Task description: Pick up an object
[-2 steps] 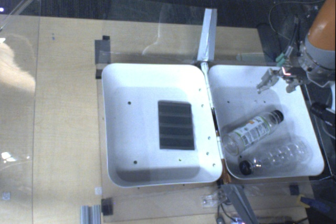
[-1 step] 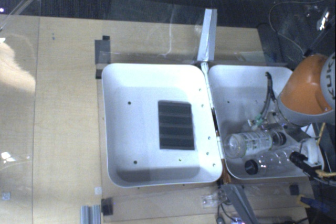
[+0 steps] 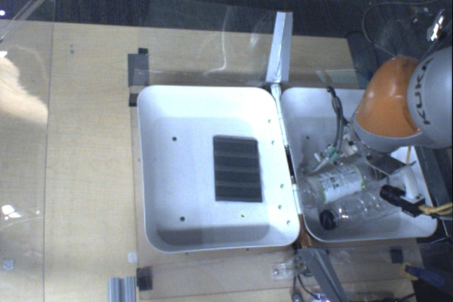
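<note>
One target: seeing hand (image 3: 334, 152) low over clear bottle (image 3: 338, 184) in right bin (image 3: 308, 109), likely lining up grab (open/closed: can't tell).

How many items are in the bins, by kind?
Ribbed dark pad: 1, in the left bin
Clear plastic bottles: 2, in the right bin: labelled bottle and black-capped bottle. They overlap, so this count is tentative.
Total: 3
</note>
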Robot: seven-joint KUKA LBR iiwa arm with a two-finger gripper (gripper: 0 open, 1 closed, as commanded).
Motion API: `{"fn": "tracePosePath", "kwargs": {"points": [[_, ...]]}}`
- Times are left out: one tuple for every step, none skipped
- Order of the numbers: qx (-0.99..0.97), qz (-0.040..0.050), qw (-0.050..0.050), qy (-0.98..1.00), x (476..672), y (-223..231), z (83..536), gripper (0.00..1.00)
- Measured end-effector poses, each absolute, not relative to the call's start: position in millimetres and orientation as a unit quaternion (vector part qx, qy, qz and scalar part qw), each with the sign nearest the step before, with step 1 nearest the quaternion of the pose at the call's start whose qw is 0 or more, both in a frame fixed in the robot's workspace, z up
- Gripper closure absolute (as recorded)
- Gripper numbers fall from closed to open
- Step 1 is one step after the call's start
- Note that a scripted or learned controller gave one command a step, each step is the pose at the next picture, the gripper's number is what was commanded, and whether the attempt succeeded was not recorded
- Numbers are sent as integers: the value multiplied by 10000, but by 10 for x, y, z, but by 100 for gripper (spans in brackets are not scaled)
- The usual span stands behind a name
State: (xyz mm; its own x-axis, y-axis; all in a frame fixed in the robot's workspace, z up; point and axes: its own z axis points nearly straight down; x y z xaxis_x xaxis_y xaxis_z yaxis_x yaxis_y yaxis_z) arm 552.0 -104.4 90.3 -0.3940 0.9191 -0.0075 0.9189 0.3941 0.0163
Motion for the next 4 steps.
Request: {"fn": "tracePosePath", "kwargs": {"points": [[5922, 40, 48, 8058, 6050, -906, 891, 0], [6093, 27, 65, 7929, 5387, -1468, 899, 0], [5844, 41, 51, 8115, 5854, -1136, 893, 0], [6144, 30, 38, 7890, 6473, -948, 877, 0]]}}
